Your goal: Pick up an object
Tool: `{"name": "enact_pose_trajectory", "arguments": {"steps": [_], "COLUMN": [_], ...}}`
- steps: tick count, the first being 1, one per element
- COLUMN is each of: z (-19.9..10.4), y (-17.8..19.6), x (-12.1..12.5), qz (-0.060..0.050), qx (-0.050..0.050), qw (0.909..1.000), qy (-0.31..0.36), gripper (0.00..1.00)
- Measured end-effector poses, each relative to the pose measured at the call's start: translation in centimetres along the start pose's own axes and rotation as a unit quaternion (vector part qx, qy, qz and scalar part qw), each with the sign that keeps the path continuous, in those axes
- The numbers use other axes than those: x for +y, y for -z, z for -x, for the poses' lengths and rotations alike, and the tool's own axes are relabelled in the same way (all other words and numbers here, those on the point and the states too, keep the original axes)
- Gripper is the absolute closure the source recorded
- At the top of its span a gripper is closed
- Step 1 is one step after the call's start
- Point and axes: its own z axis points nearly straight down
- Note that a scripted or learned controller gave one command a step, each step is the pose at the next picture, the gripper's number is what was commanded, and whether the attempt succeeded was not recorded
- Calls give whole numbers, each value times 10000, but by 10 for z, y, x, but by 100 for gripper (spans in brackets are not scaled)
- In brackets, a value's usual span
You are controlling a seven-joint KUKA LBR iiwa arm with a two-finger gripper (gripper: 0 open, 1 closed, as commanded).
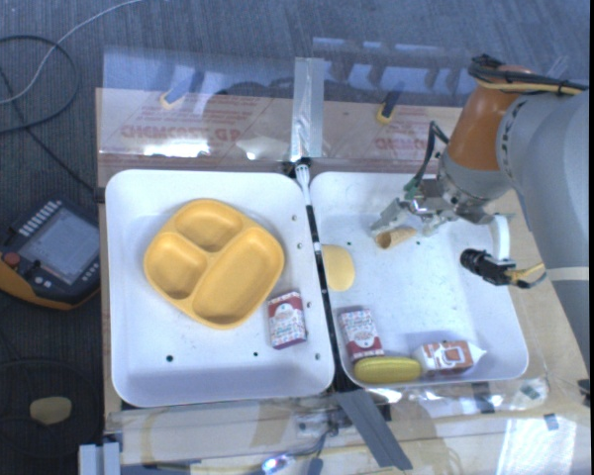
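From where I stand, the left bin is mostly taken up by a yellow divided plate. A small red-labelled tin lies just off the plate's near corner, close to the wall between the bins.

The right bin holds more. A pale yellow disc sits against the dividing wall. Along the near edge there is a second red tin, with a yellow banana-shaped thing just beside it and a small orange-and-white carton next to that. All three are well apart from where the arm is working, and nothing lies between them and it.

On the floor to the left of the bench a teach pendant rests among dark cables.

The arm reaches in from the right, its orange band above the far part of the right bin. The gripper is down low in that far part. A tan piece, lying on the bin floor, is right at its tip. I cannot tell whether the gripper is spread or pressed together, nor whether it touches the tan piece or only hangs over it.
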Motion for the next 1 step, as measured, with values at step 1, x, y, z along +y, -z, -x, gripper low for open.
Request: {"name": "enact_pose_trajectory", "arguments": {"steps": [1], "z": [15], "y": [70], "x": [21], "qz": [-4], "qx": [-6], "qw": [9990], "qy": [-451], "gripper": [0]}}
